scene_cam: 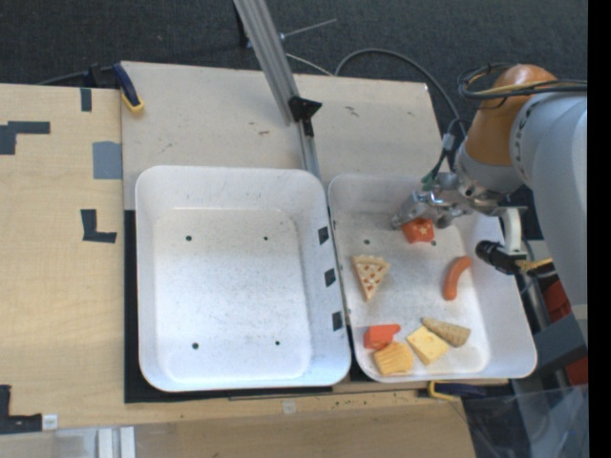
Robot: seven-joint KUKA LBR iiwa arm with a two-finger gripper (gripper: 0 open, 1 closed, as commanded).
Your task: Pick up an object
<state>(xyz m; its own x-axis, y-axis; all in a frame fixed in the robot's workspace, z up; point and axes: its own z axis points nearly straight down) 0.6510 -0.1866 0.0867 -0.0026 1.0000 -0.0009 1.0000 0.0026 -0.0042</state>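
Though near, red toy (418, 231) under gripper (420, 216)

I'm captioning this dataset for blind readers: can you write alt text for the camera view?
A grey robot arm reaches from the right, its pincer low over a small red item in the right bin. That bin also holds a pizza slice toy, a sausage and other toy food pieces; the left bin sits beside it.
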